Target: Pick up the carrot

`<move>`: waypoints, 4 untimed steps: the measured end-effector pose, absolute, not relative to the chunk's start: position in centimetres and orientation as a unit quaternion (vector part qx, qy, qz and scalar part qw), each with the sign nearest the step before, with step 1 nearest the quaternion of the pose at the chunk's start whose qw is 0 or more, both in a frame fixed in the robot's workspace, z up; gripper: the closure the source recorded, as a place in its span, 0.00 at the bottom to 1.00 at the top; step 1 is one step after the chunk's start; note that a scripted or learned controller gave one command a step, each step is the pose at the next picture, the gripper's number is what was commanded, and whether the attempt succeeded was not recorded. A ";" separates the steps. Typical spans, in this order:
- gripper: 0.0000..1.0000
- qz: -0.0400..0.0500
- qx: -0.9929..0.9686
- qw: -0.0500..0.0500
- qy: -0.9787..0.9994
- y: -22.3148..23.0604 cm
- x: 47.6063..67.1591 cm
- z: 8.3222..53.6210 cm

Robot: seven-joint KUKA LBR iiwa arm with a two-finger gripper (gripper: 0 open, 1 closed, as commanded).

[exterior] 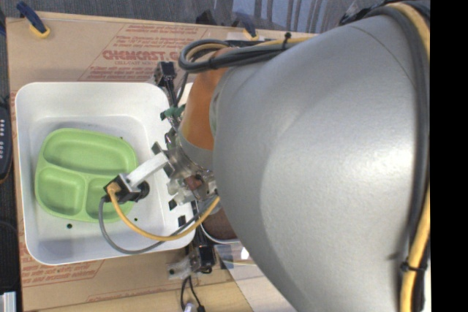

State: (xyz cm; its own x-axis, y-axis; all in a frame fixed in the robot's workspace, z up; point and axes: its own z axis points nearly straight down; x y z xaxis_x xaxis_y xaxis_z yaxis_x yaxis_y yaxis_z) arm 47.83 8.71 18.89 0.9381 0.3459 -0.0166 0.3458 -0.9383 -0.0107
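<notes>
Closest to the camera is the big grey arm, which covers the right side of the bench. Its orange band sits by the right wall of the left white bin, and the gripper hangs low at that wall. I cannot tell if the gripper is open or closed. A green plate with separate sections lies in that bin. I cannot tell where the carrot is; the arm may be hiding it. So I cannot say which way it points or how its long side runs. To do this step well, I think the gripper should come straight down over the carrot's middle and close across its thin side, not along its length.
</notes>
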 end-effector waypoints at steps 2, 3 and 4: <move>1.00 0.013 -0.960 0.008 -0.279 10.0 47.4 19.9; 1.00 0.018 -0.958 0.011 -0.286 10.1 47.4 20.8; 1.00 0.022 -0.956 0.014 -0.294 10.2 47.4 21.6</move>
